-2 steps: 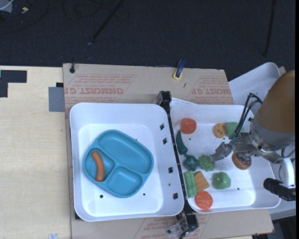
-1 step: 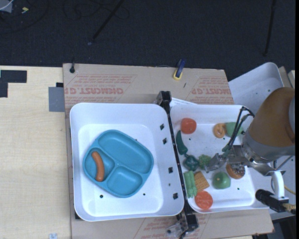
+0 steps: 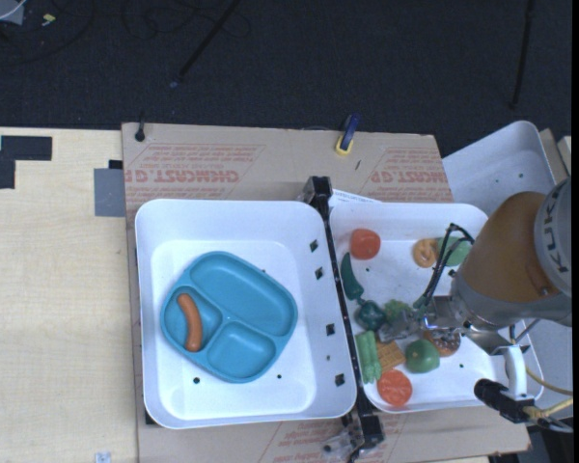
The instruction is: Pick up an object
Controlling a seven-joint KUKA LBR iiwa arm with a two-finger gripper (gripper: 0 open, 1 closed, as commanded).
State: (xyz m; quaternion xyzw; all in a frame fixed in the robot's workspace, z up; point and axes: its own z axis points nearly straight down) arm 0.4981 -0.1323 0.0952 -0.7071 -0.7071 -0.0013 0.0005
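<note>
Red tomato (image 3: 395, 388) beside right bin's (image 3: 468, 384) front rim

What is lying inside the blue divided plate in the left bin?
One orange sausage lies in the left compartment of the blue plate. The other compartments show bare blue; nothing covers them.

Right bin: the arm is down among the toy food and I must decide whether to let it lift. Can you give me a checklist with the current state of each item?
1. Gripper is down in the right bin: ok.
2. An object sits between its fingers: cannot tell; the pile hides them.
3. Nearby objects are clear of the gripper: not ok; the green ball, corn and dark green pieces crowd it.
4. Red tomato and lower tomato are out of the lift path: ok, both lie apart from the gripper.
5. Left bin is undisturbed: ok; the blue tray holds the sausage.
</note>
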